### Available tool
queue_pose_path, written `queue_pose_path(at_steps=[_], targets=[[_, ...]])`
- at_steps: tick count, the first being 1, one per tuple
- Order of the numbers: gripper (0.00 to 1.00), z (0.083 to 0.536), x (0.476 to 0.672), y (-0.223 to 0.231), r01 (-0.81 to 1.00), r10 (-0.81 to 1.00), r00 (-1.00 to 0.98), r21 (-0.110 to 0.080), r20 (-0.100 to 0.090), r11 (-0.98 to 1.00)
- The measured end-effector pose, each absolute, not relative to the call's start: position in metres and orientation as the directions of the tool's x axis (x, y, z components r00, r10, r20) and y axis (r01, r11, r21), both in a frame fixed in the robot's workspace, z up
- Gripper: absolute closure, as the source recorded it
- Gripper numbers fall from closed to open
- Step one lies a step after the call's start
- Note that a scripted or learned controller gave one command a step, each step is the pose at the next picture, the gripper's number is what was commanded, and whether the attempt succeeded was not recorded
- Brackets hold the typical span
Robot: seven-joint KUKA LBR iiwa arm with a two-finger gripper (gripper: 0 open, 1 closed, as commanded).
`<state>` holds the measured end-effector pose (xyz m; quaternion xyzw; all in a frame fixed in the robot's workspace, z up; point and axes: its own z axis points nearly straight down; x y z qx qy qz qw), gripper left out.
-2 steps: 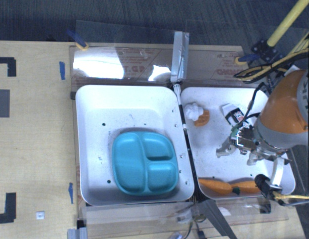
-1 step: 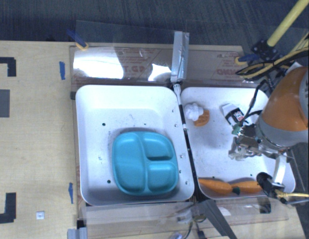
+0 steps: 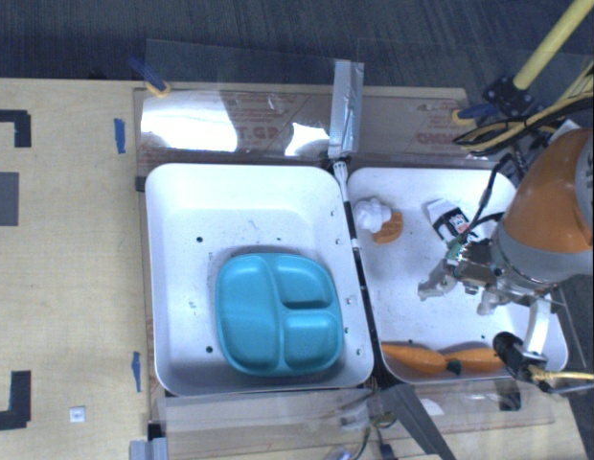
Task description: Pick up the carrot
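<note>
Two shallow white bins sit side by side on the pale wooden table (image 3: 57,286). The left bin (image 3: 182,209) carries a turquoise divided plate (image 3: 278,311), lying flat toward its near half, with three compartments showing.

The right bin (image 3: 412,286) is where the arm (image 3: 556,209) is busy. It comes in from the right, its orange band bulking over the bin's right side, with dark cables looping up behind it. The pincer (image 3: 448,281) hangs over the middle of the right bin, pointing left, its metal fingers (image 3: 433,287) close above the white floor. From this slant I cannot tell whether they are spread or pressed together; nothing shows between them.

The carrot (image 3: 441,358) lies flat along the near wall of the right bin, long and orange, with a dark greenish patch partway along it. Its pointed end aims left toward the divider between the bins, and its right end runs under a black part of the arm's tooling. It is apart from the pincer, which sits nearer the bin's middle.

Up near the far left corner of the right bin rests a small object (image 3: 378,219), white on top and orange-brown beneath, just beside the divider. A clear plastic sheet (image 3: 239,123) stands behind the bins, catching glare, with a strip of silver tape (image 3: 345,113) running up its middle.
</note>
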<state>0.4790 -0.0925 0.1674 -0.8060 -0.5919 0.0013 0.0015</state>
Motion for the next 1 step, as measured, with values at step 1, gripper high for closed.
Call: queue_pose_path(at_steps=[1], targets=[[0.00, 0.2063, 0.4804, -0.0712, 0.902, 0.902, 0.431, 0.001, 0.000, -0.431]])
